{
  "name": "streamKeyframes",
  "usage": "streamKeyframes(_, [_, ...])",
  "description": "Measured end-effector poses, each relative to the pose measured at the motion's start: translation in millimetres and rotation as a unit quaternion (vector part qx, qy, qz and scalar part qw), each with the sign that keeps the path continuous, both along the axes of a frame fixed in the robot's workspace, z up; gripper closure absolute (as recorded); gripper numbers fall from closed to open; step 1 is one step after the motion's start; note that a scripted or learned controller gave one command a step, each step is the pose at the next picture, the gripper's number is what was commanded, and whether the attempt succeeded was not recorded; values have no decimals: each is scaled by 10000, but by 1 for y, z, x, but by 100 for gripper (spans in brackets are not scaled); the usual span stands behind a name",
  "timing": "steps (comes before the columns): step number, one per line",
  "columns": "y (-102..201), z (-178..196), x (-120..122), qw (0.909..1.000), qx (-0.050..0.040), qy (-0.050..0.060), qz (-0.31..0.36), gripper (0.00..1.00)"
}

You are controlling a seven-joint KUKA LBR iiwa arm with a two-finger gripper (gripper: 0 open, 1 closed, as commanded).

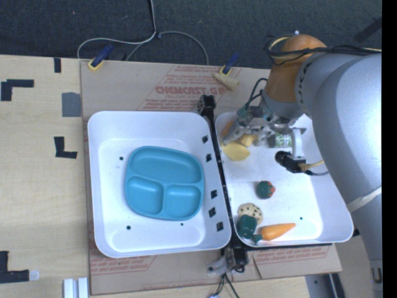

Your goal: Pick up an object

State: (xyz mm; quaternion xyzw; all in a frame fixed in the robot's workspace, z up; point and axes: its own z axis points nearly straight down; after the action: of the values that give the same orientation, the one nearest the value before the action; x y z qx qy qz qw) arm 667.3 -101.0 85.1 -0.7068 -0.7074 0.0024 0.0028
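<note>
My gripper (247, 128) hangs low over the back left corner of the right bin (322, 213), under the orange band (291, 67) of the arm. A pale yellow piece (236, 151) lies just below and left of it, touching or nearly touching it. A small orange piece (227, 128) shows at its left, by the bin wall. Further forward lie a green and red ball (265, 189), a spotted beige round (249, 212), a dark green piece (245, 227) and an orange carrot (276, 231).
The left bin (105, 141) holds a blue divided plate (164, 183). A black divider with clips (214, 166) runs between the bins. The grey arm (347, 123) covers the right bin's right side. Cables (155, 36) trail behind the bench.
</note>
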Motion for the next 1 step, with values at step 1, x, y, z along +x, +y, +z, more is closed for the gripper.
streamKeyframes(1, [2,0,0,10000,-20,-7,-10,0])
